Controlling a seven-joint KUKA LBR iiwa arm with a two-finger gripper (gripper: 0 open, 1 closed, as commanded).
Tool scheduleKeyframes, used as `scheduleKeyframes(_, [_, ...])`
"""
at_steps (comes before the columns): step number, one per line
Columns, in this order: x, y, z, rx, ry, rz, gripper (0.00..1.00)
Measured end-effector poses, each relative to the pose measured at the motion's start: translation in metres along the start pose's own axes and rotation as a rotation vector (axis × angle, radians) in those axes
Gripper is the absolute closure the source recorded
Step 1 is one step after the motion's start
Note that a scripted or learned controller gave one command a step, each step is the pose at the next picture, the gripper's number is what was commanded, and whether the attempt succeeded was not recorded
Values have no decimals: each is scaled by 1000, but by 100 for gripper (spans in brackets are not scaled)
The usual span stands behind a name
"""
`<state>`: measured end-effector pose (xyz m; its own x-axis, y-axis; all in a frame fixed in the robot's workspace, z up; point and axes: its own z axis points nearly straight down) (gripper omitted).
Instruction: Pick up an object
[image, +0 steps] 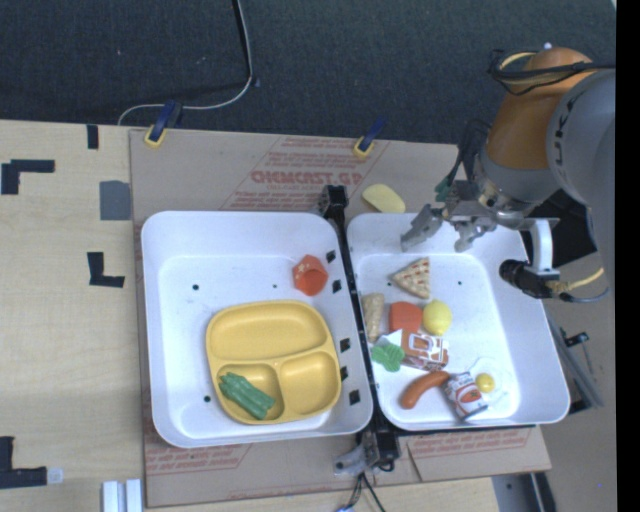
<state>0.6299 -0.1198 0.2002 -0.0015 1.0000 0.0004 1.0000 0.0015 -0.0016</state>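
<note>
I am reaching in from the right with my grey arm (560, 120), and my end effector (445, 232) is hanging over the far edge of the right bin (530, 330). Its two fingers (418, 230) are standing spread apart with nothing between them, so it is open and gripping nothing.

Just below the end effector, a waffle wedge (412, 277) is lying on the bin floor, near but apart from my fingertips. Further toward the near side, an orange block (403, 316) is lying beside a yellow lemon (437, 318), the two seeming to touch. A tan strip (373, 316) is resting along the bin's left wall, with a green piece (386, 354) just below it. A red and white carton (426, 349) is sitting under the lemon, a sausage (424, 388) is lying slantwise near the front, and a small can (468, 394) is tipped beside it, next to a little yellow ball (485, 382).

Outside the bins, a pale yellow lump (383, 198) is lying on the cardboard sheet (280, 170) that is covering the desk (60, 330).

In the left bin (170, 300), a yellow divided plate (270, 355) is holding a green pod (246, 395) in its front left compartment, and a red piece (310, 274) is sitting near the far right corner
</note>
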Motion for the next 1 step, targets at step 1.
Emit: scheduleKeyframes(1, [-14,17,60,4,-2,1,0])
